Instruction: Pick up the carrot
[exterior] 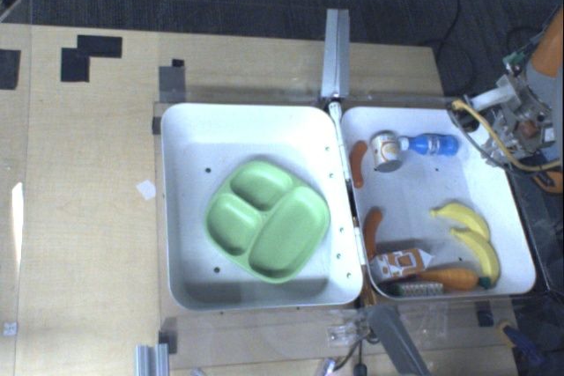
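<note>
On the bench (79,189), the left bin (185,216) holds a green divided plate (267,220), while the right bin (520,224) holds two bananas (471,238), a blue bottle (434,144), a tin can (385,151) and two sausages (358,165). The carrot (451,278) lies along the right bin's near wall, just right of a small carton (402,262). The claw (515,123) hangs over that bin's far right corner, well apart from the carrot; I cannot tell how it is set.

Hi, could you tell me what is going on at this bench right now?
A robot arm sits at the right edge of the right bin, its wrist above the bin's far right corner, away from the objects. The carrot it is meant to pick up lies untouched at the near edge of that bin, beside a small carton and the bananas. The left bin holds a green divided plate.
</note>
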You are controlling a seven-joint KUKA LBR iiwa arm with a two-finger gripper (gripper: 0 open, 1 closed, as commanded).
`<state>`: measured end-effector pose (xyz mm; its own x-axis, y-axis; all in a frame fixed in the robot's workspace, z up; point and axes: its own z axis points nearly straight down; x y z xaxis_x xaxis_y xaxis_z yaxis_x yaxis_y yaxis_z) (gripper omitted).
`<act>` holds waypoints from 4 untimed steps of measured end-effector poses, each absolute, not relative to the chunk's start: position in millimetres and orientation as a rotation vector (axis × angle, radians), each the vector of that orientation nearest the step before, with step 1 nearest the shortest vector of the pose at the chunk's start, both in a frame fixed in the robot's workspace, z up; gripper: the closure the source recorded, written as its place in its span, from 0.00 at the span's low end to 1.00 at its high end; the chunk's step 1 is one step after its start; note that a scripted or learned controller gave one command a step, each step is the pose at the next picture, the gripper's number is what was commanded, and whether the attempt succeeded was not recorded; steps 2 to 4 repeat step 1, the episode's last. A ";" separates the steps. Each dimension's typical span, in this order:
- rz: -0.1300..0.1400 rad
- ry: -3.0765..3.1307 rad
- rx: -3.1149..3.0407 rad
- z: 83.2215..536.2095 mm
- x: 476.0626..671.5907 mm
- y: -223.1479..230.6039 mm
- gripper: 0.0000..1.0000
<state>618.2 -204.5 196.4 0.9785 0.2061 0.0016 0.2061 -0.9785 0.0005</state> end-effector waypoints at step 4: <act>0.003 0.322 3.126 207.2 584.4 -171.2 1.00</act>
